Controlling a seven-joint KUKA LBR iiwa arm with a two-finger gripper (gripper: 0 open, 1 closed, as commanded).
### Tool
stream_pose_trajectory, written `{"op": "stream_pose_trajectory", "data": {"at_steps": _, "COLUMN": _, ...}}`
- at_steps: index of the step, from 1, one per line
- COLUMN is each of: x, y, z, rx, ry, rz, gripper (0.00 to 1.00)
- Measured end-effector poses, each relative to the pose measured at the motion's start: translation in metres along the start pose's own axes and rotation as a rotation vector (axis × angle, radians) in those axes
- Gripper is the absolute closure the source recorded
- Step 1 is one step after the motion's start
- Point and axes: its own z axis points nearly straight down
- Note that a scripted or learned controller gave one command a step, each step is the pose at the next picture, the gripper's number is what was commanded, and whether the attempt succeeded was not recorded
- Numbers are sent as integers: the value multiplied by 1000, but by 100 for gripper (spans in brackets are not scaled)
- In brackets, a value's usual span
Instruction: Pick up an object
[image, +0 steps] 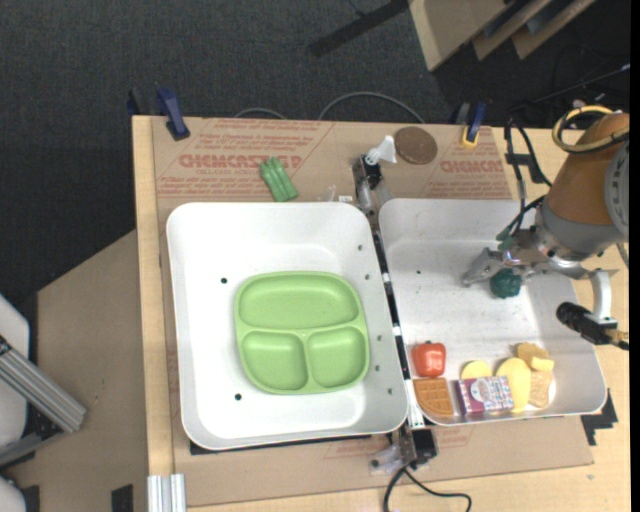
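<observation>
I see the fingers (497, 272) low in the right bin (440, 235), near its far right part, spread apart, with a small green object (506, 285) just beside them on the bin floor. I cannot tell whether they touch it; it does not sit clearly between them. The grey arm (585, 200) with its orange band reaches in from the bin's right edge.

Along the near edge of the right bin I see a row of things: a red pepper (429, 357), a waffle (434, 397) at the near left corner, a purple box (487, 396), and yellow pieces (520, 372) toward the near right corner.

The left bin (200, 300) holds a green divided plate (300, 332) in its middle.

On the surface (230, 160) past the bins' far edges lie a green clip (279, 180) and a brown disc (415, 146).
</observation>
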Motion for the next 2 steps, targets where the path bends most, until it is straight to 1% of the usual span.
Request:
{"op": "stream_pose_trajectory", "data": {"at_steps": 1, "x": -1, "y": 2, "z": -18, "rx": -11, "ry": -5, "rz": 0, "gripper": 100}}
{"op": "stream_pose_trajectory", "data": {"at_steps": 2, "x": 91, "y": 54, "z": -34, "rx": -13, "ry": -1, "rz": -8, "gripper": 100}}
